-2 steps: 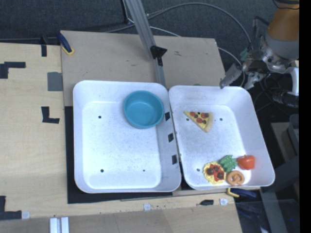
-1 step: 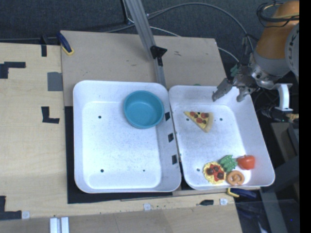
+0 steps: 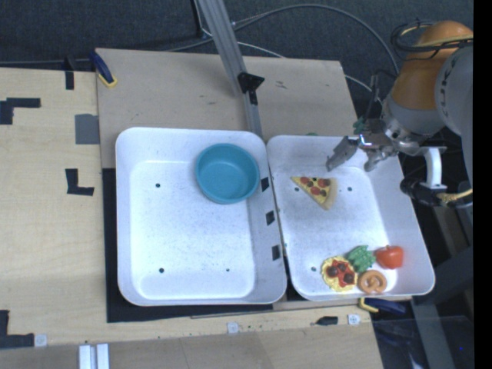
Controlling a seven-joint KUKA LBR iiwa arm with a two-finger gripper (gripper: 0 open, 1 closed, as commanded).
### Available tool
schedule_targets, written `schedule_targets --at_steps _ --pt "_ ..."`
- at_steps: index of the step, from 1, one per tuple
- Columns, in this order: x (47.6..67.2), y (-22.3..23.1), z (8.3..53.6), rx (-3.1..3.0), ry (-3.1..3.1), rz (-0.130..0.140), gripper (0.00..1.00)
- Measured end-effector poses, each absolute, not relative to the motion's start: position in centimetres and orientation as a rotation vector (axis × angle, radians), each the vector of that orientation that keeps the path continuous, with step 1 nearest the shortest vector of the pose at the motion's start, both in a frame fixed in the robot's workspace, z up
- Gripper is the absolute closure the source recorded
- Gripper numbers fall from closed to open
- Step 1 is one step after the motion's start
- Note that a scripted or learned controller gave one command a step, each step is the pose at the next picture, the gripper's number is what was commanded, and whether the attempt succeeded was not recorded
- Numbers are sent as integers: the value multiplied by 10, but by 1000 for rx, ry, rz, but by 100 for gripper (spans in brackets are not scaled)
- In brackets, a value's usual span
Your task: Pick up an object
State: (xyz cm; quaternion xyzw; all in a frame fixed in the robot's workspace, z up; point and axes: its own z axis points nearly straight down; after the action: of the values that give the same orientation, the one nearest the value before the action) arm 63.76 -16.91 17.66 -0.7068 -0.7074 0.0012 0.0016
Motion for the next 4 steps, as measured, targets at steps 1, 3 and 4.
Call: schedule_targets --at_steps 1,3,4 --pt "636 -171 113 -2217 -2218 6 0" --pt "648 -175 177 -2223 -2224 -3 100" --pt "650 -168 223 -2222 -2225 -3 100"
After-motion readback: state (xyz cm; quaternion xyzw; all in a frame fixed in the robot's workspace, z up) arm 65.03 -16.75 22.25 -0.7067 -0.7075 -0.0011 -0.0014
